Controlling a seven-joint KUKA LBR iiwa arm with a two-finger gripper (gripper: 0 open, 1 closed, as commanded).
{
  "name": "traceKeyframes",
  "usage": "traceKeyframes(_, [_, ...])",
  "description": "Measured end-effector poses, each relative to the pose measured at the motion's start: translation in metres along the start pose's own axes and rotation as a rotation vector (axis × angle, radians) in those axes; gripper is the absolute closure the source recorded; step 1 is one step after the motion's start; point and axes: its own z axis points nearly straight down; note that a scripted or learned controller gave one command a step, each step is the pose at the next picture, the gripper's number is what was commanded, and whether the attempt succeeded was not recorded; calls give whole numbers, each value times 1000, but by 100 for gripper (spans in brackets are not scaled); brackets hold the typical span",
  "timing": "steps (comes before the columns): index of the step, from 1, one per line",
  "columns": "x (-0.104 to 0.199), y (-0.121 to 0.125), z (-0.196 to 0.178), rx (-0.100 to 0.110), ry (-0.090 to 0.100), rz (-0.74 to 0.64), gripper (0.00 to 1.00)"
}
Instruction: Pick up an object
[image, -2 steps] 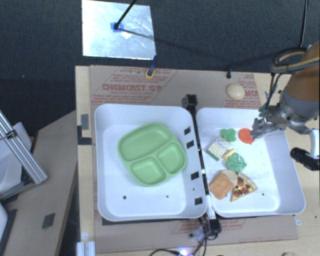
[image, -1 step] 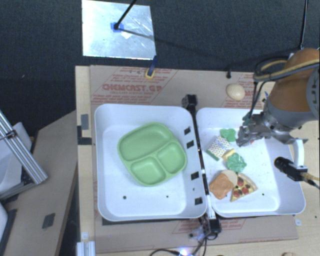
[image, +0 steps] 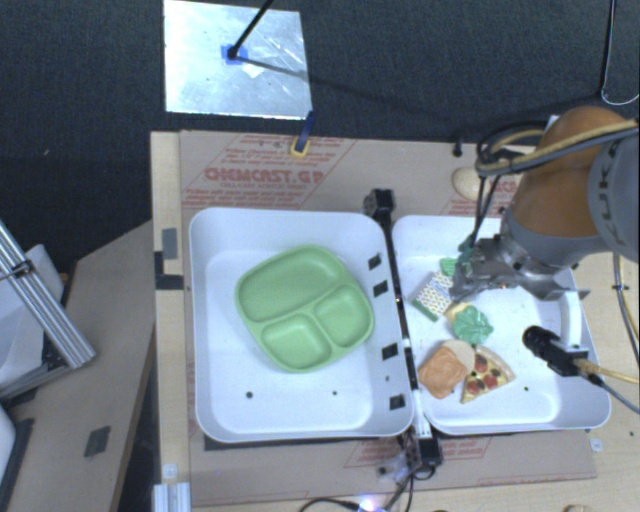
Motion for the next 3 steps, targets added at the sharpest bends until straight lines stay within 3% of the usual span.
traceKeyframes(2, [104, -46, -22, 1, 1, -3, 100])
traceKeyframes(3, [139, -55, -24, 0, 1, -1, 100])
